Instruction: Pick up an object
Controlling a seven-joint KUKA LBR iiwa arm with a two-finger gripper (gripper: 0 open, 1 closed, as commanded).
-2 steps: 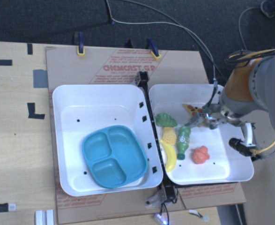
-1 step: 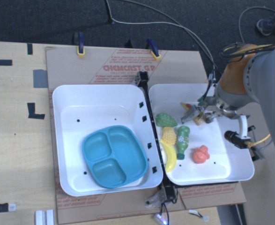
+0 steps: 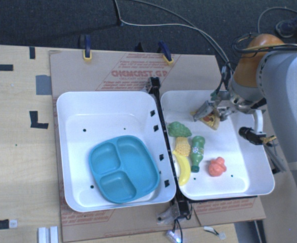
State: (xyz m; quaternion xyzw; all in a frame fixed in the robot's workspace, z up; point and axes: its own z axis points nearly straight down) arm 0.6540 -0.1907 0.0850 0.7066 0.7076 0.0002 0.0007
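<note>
My gripper (image 3: pixel 205 111) hangs over the back part of the right bin (image 3: pixel 249 186), reaching in from the right. Right under its tip sits a small tan and orange object (image 3: pixel 211 121), touching or nearly touching it; whether it is gripped is unclear. Toward the front of this bin lie a green leafy toy (image 3: pixel 179 130), a corn cob (image 3: pixel 182 146), a green bottle (image 3: pixel 196 150), a yellow banana (image 3: pixel 183 169) and a red fruit (image 3: pixel 216 167).
The left bin (image 3: pixel 70 110) holds a blue divided plate (image 3: pixel 123 168). A black divider (image 3: pixel 161 125) runs between the bins. The arm's grey body and orange band (image 3: pixel 254 59) fill the right side. A cable (image 3: pixel 188 27) crosses the back.
</note>
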